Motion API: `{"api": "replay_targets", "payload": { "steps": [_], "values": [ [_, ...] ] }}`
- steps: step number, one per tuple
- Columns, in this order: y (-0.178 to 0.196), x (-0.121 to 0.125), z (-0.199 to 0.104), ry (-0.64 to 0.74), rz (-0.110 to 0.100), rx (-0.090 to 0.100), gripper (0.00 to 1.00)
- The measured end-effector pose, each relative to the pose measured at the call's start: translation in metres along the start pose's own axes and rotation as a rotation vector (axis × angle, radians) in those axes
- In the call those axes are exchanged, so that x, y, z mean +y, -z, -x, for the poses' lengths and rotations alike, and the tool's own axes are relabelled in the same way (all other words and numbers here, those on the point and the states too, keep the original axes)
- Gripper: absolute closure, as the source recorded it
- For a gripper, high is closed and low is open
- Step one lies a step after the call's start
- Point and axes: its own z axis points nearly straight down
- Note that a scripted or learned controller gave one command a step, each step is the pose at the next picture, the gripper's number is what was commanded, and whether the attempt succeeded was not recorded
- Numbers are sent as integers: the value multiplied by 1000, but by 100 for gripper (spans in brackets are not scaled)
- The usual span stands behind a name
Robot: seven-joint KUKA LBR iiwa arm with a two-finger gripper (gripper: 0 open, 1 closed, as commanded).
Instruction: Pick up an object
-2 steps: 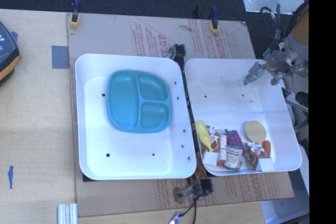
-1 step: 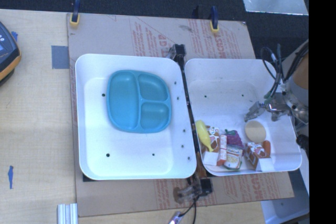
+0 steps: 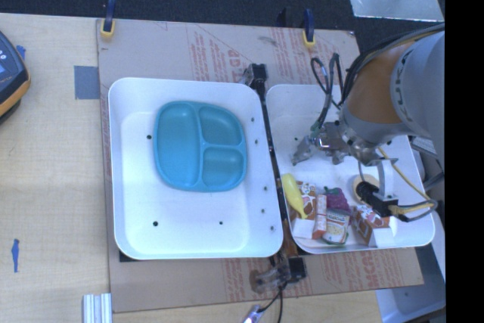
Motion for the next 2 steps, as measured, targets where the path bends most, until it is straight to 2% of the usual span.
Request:
{"api": "replay_targets", "payload": {
  "steps": [1,2],
  "values": [
    [0,-97,39,-2,1,0,0],
    [72,-101,112,-5,2,0,0]
  ]
}}
